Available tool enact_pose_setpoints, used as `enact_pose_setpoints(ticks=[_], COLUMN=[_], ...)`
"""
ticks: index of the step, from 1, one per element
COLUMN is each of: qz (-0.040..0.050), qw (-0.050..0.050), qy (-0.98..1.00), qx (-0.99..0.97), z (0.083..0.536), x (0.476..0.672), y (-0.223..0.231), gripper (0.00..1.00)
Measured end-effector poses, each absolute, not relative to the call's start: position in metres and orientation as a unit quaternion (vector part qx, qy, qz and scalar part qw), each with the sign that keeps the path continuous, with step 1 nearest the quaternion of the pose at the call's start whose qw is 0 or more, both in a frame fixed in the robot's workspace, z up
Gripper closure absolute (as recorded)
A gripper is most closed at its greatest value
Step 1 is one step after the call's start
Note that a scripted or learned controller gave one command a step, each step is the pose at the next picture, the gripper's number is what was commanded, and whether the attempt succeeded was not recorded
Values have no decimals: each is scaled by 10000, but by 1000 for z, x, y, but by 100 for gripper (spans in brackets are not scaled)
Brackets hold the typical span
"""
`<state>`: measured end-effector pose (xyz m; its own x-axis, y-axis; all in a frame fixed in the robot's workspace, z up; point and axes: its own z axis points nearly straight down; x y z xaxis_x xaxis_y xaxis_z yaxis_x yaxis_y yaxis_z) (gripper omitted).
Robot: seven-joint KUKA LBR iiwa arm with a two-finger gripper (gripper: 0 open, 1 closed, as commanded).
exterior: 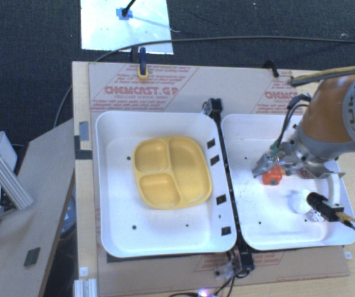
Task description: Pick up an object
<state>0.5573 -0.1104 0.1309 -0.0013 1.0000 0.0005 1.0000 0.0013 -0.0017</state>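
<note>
gripper [269, 164] mid right bin [245, 228], beside orange object [272, 176]

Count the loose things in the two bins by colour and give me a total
Yellow: 1, the tray in the left bin.
Orange: 1, the small object at the gripper in the right bin.
White: 1, the lump in the right bin.
Total: 3
</note>
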Motion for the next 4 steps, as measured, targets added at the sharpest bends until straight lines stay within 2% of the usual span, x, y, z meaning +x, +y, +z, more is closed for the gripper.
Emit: enact_pose_setpoints(ticks=[1, 2, 4], qz=[3, -8, -20], qw=[2, -9, -30], qy=[-7076, -7072, -7086], qx=[-7066, -7070, -7056], z=[82, 95, 207], x=[558, 558, 556], y=[-110, -110, -104], gripper=[0, 100, 100])
